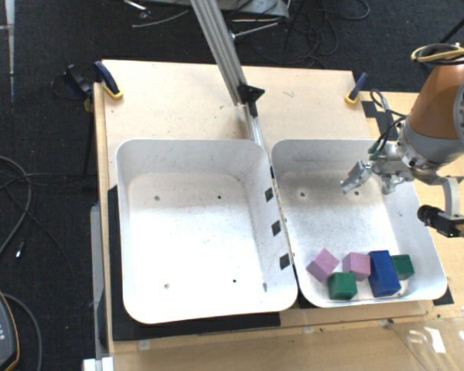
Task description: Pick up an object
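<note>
At the near edge, the right white bin (pixel 429 242) holds a huddle of five small blocks in its near right corner. A dark green block (pixel 342 285) lies nearest. Just beside it on the left and a little farther back is a tilted light purple block (pixel 322 264). A pink block (pixel 358 264) touches the dark green one's far side. To the right of that stands a blue block (pixel 383 273), the longest of the group, and a second green block (pixel 403 266) is tucked behind the blue one against the bin's right wall.

The left white bin (pixel 131 207) sits alongside, and its right rim meets the right bin's left rim.

Farther back, the gripper (pixel 369 180) hangs over the far part of the right bin, well apart from the blocks. Whether the pincer is apart or together cannot be told from this slant. Behind it the grey wrist rises to the orange band (pixel 437 103) at the right.

Beyond the bins lies the bare wooden bench (pixel 178 103), with a yellow-tipped clamp (pixel 108 82) on its far left corner and another clamp (pixel 356 90) on the far right. A slanted aluminium rail (pixel 216 41) runs from the seam between the bins up over the dark floor, where black cables (pixel 325 22) lie
</note>
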Robot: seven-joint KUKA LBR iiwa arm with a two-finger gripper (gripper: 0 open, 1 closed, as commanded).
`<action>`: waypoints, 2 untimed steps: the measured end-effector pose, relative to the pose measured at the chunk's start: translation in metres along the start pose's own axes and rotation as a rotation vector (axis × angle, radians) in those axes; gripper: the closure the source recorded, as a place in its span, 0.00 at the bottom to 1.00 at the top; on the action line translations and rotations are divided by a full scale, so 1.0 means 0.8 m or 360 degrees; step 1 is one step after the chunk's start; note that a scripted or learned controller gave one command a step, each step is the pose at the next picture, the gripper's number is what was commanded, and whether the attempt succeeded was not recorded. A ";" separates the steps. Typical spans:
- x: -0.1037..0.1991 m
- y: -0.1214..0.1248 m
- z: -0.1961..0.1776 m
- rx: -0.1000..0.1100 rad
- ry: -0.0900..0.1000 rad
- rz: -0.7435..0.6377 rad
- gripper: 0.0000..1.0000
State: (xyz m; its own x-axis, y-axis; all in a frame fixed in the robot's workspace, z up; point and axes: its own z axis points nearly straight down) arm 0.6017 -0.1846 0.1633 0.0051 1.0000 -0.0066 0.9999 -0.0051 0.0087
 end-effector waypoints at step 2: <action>0.093 -0.004 0.086 0.0009 0.0010 -0.0020 0.00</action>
State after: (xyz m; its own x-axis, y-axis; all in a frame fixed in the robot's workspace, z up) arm 0.5991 -0.1107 0.0941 -0.0072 1.0000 -0.0007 1.0000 0.0072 0.0028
